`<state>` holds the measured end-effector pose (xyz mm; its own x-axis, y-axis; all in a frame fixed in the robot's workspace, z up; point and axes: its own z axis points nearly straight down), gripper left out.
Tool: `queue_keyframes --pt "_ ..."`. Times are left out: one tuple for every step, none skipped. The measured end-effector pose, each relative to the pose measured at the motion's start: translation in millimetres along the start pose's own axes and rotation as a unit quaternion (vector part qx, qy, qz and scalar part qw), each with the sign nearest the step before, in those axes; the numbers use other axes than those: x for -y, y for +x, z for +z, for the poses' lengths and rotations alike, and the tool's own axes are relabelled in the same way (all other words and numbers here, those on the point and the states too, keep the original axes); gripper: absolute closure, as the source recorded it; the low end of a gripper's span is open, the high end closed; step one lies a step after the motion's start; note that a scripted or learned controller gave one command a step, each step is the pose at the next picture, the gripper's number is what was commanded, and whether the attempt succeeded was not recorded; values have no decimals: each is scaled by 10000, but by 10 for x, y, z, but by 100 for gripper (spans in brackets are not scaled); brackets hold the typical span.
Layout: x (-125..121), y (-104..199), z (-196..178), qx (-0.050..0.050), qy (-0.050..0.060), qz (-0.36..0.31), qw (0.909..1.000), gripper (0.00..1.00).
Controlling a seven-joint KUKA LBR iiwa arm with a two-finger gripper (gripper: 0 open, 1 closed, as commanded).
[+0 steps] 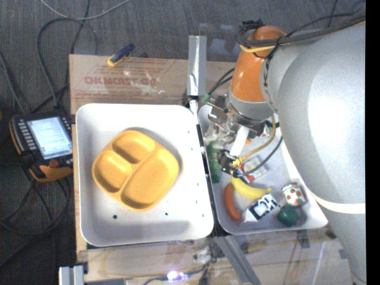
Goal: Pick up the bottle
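The bottle (213, 164) is dark green and lies along the left wall of the right bin (309, 221), close to the divider between the two bins. My gripper (222, 138) hangs under the orange wrist band at the upper left of that bin, directly above and slightly behind the bottle's far end. Cables and wrist hardware crowd the space around the fingers, so the bottle's upper part is partly hidden.
A yellow divided plate (136, 168) lies in the left bin (89, 218). Lower in the right bin lie a banana (249, 189), an orange-red sausage-shaped piece (231, 203), a black-and-white item (264, 206), a green item (289, 216) and a small patterned cup (294, 193).
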<state>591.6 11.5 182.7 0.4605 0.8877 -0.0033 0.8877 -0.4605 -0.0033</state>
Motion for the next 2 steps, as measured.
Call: queue_keyframes --pt "384 -400 -374 7 -3 -1826 9832 100" --pt "665 -1083 -650 0 -1 -2723 9622 100"
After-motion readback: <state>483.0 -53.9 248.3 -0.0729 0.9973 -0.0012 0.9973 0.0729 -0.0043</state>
